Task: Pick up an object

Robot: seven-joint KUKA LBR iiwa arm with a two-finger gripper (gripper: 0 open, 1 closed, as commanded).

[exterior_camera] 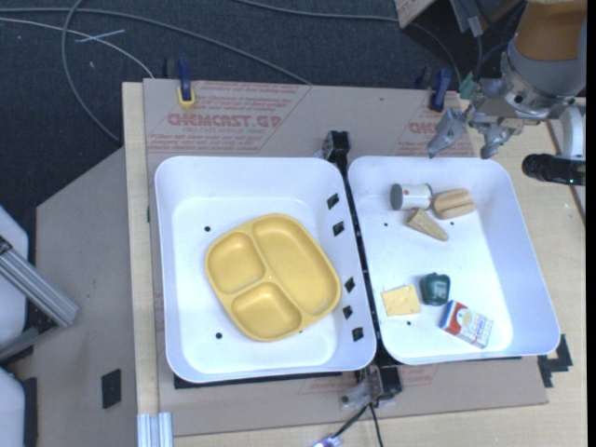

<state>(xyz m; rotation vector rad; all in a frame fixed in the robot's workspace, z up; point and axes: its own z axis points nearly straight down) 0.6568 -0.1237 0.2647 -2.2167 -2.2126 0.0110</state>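
My gripper [471,138] hangs above the far rim of the right bin [521,250], open, with nothing between its fingers. In that bin, below the gripper, lie a small grey and white cylinder [411,196], a tan bread-like block [453,203] and a tan wedge [427,224]. Nearer the front lie a yellow cheese square [401,301], a dark green object [434,289] and a red and white carton [466,324]. A yellow three-compartment plate [271,275] sits in the left bin [177,250].
The bins stand side by side on a brown board [233,110], joined by black clips along the middle seam. A blue clamp [185,82] holds the board's far left edge. Cables cross the dark floor at top left.
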